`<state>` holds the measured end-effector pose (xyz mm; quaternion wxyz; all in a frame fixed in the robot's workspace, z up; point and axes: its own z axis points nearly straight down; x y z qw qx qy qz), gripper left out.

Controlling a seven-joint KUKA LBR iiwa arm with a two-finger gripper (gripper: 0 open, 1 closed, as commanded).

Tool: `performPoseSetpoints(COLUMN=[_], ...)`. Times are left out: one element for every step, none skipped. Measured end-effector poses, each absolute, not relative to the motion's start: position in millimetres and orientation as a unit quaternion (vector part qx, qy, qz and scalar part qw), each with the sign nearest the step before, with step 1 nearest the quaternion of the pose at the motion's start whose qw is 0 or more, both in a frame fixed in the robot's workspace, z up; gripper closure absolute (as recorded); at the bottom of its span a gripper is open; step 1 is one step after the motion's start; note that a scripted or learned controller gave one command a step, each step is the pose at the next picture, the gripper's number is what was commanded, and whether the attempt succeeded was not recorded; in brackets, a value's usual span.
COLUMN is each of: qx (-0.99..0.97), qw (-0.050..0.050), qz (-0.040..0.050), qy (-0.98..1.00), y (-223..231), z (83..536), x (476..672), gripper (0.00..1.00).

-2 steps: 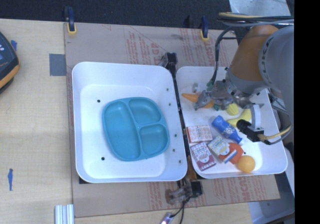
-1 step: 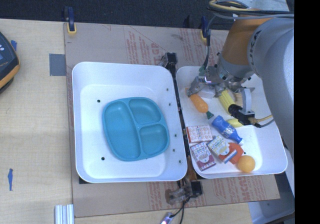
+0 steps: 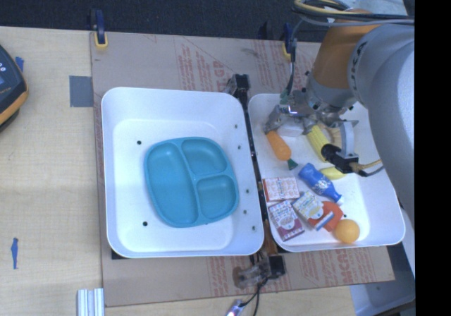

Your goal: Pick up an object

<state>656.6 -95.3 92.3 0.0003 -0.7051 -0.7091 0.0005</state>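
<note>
My gripper (image 3: 303,118) is low over the far end of the right bin (image 3: 384,226), under the orange-banded wrist (image 3: 338,53). Just beside it lies a yellow corn-like piece (image 3: 317,140), partly hidden by the gripper body. An orange carrot (image 3: 278,145) lies to its left, near the bin's left wall. Closer to the front are a blue bottle (image 3: 318,180), several small printed packets (image 3: 280,187), a red and white item (image 3: 325,216) and an orange ball (image 3: 346,231). I see nothing lifted off the bin floor.
The left bin (image 3: 123,230) holds a blue divided plate (image 3: 190,180). A black and yellow device (image 3: 8,89) sits at the bench's far left edge. Clamps (image 3: 99,29) stand along the back of the cardboard sheet. The grey arm covers the right bin's right side.
</note>
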Motion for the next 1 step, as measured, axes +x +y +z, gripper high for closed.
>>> performPoseSetpoints(qx=[-0.704], qw=[0.001], qz=[0.0014], qy=[-0.710], y=[-95.8], z=[102.9], x=[656.6], gripper=[1.00])
